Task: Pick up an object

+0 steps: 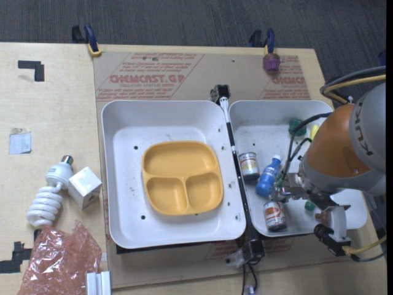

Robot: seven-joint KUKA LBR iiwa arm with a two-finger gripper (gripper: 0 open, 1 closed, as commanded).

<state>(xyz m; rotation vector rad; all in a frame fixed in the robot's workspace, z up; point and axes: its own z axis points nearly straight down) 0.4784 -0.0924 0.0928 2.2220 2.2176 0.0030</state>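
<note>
Nearest the camera, at the bench's front left, lay a crumpled pink plastic bag (58, 260), and just behind it a spiral light bulb (49, 196) beside a small white cube (85, 186); these sat outside the bins, probably set aside as clutter.

In the right bin (245, 112), a small jar with a red label (274, 214) lay closest to the front wall, a blue bottle (268, 176) tilted behind it, and a short tin (249, 165) stood near the dividing wall. These loose items were likely scattered there as candidates for a grasp. The gripper (287, 192) seemed to hang just above and beside the jar and the blue bottle, but the arm's orange band (334, 149) and wrist hid it, so how the jaws stood could not be told, nor whether anything was held. Green and yellow objects behind the arm were mostly covered.

The left bin (120, 165) held a yellow divided tray (182, 177), lying flat. Farther back, a purple object (271, 61) sat on the board near a blue clamp (269, 40).
</note>
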